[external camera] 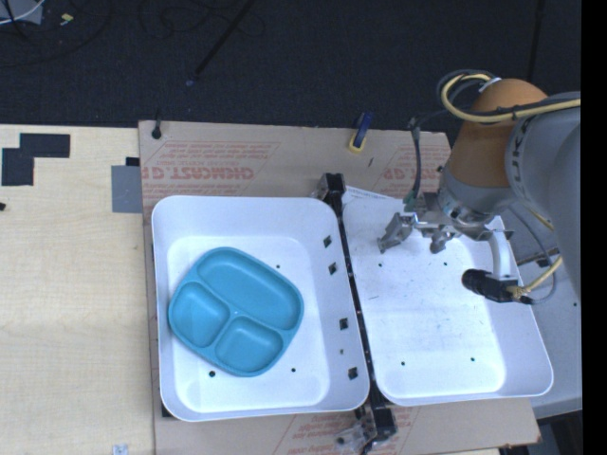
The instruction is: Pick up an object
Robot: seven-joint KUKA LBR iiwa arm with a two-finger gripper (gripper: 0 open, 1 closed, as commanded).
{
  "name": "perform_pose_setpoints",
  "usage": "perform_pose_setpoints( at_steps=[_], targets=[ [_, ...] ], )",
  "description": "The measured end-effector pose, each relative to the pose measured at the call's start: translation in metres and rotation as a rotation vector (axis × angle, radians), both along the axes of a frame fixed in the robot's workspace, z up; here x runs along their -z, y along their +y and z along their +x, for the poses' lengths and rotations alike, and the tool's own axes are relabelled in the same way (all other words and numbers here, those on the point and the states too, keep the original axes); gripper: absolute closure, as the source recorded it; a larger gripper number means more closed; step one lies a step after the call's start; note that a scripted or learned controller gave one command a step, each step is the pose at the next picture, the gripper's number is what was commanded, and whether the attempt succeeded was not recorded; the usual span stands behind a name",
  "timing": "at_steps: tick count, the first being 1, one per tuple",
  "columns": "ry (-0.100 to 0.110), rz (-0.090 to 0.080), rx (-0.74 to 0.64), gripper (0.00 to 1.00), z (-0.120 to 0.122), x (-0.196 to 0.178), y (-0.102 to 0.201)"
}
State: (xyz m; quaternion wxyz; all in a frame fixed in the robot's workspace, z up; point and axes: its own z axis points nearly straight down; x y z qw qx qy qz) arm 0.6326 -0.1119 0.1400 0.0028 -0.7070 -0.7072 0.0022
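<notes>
A light blue divided plate (235,309) with three compartments lies flat in the left white bin (180,226), toward its left and middle. My gripper (413,242) hangs over the far edge of the right white bin (455,349), well to the right of the plate and across the divider. Its two fingers are spread apart with nothing between them, so it is open. The grey arm with its orange band (488,140) comes in from the upper right.
A black divider strip (343,282) runs between the two bins. A black cable fitting (484,282) from the arm hangs over the right bin's right side. Brown cardboard (247,164) lies under the bins, with a blue-and-yellow clip (359,133) at its far edge.
</notes>
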Motion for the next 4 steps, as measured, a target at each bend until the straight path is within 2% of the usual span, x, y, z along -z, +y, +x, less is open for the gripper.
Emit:
perform_pose_setpoints(
  at_steps=[1,2,3,4],
  targets=[
    [0.000,0.000,0.001,0.00,-0.001,0.054,0.002],
    [-0.001,0.000,0.003,1.00,0.000,0.041,0.001],
    [-0.007,-0.001,0.000,1.00,0.002,-0.002,0.002],
    [-0.008,-0.001,0.000,1.00,0.001,-0.064,0.000]
  ],
)
